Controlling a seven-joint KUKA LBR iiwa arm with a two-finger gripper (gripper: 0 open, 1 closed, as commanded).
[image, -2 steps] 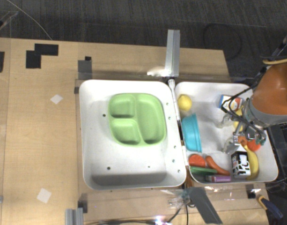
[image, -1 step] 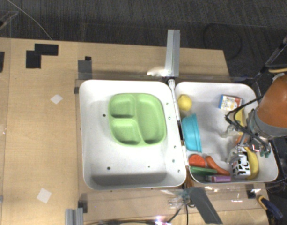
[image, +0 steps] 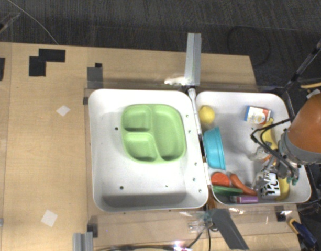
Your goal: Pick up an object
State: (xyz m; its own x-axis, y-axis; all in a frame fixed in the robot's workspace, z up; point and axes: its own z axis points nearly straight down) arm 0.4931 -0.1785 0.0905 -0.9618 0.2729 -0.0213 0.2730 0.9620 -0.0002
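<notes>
The right bin (image: 239,140) holds several small objects. A yellow lemon (image: 206,114) lies at its far left corner, with a blue bowl (image: 214,148) tipped on edge just below it. A small white carton (image: 257,114) rests near the far wall. Along the near wall lie a red and orange carrot-like toy (image: 228,180), a green piece (image: 227,191) and a purple marker (image: 248,198). My gripper (image: 270,178) is low in the near right corner, over a yellow banana-like object (image: 282,191) and a black-and-white item (image: 269,184). Cables and the wrist hide what is under it.
The left bin (image: 105,156) carries a green divided plate (image: 152,132) in its middle. A metal post (image: 193,59) stands behind the seam between the bins. The orange-banded arm (image: 309,127) overhangs the right bin's right rim. Black tape marks (image: 45,60) lie on the wooden bench.
</notes>
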